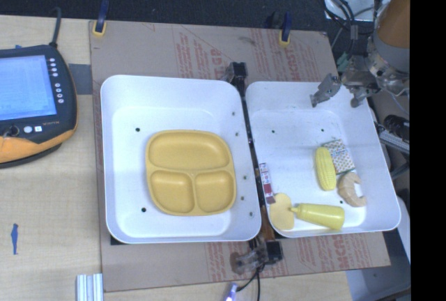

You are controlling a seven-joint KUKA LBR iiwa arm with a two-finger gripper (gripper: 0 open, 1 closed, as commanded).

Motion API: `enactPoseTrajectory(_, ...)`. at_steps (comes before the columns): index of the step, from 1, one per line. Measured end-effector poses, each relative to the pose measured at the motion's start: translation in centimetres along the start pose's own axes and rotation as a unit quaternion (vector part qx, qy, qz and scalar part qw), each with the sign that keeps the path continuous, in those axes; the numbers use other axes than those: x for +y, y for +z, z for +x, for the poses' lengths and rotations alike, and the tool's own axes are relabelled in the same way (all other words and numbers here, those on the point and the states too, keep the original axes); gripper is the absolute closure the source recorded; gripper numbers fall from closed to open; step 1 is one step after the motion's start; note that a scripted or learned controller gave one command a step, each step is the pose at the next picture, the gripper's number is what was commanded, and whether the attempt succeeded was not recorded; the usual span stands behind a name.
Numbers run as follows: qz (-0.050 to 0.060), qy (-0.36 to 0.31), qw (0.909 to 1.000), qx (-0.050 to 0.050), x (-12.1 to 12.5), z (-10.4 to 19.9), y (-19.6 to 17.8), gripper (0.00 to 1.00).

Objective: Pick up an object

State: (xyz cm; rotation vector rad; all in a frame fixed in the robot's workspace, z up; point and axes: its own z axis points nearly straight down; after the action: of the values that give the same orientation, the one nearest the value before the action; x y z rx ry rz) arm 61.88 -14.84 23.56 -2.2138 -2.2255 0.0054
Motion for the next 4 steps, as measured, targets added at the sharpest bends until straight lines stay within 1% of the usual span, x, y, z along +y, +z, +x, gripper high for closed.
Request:
enactPoseTrajectory(1,0.001,0.001,1.0,-0.001,-3.3,-3.6,8.5,0.0)
enactPoseTrajectory(2,-0.004,0.001,1.0,-0.003,-4.5,-2.5,14.0,0.0)
enactPoseTrajectory(3,-0.005,0.0,1.0,-0.005,-4.5,-2.8,12.9,1.0)
enactPoseTrajectory(4,-0.002,-0.001,1.0,0.001,-5.1,8.4,1.9,1.0)
